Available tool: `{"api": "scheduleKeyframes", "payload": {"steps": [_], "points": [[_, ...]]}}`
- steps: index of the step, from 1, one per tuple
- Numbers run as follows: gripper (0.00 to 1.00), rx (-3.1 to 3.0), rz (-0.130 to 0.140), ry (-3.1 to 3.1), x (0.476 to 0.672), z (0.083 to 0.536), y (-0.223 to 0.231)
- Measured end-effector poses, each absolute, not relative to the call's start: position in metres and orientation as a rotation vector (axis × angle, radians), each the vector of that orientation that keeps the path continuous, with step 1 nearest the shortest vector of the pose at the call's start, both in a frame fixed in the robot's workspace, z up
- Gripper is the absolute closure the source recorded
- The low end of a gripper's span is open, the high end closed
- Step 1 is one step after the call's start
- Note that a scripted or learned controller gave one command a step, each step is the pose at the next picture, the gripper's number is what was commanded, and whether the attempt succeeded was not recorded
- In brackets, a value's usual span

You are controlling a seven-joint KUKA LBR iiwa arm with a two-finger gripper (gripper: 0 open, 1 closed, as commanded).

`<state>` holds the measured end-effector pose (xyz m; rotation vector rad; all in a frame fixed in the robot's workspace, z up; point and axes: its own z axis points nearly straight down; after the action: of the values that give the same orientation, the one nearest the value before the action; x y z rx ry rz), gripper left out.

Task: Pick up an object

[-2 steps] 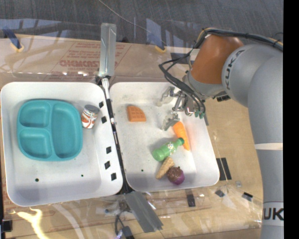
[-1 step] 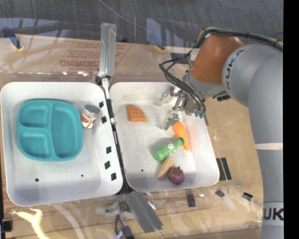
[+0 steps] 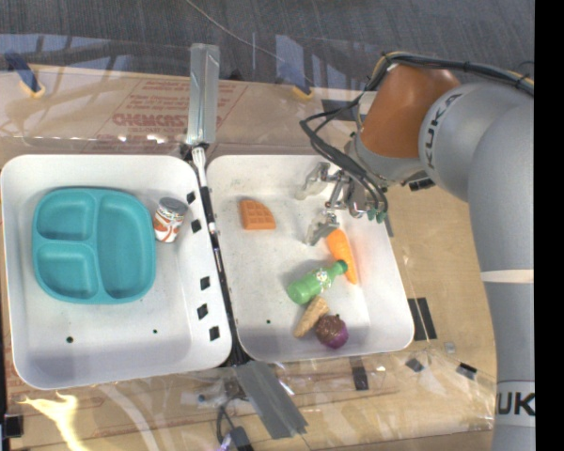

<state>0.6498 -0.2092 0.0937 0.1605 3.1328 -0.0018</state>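
My gripper hangs low over the upper right part of the right bin, its metal fingers spread open with nothing between them. Just below and right of its lower finger lies an orange carrot. A green bottle lies beneath the carrot. Lower still sit a tan, peanut-like piece and a dark purple fruit. An orange waffle lies to the left of the gripper, apart from it.
The left bin holds a teal divided plate and a small tipped can by its right wall. A metal bar stands at the divider between the bins. The grey arm with its orange band enters from the right.
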Motion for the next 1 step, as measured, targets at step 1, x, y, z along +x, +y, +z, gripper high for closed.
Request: {"api": "scheduleKeyframes", "payload": {"steps": [1], "points": [[0.00, 0.160, -0.002, 3.133, 0.6498, 0.0937, -0.2092]]}}
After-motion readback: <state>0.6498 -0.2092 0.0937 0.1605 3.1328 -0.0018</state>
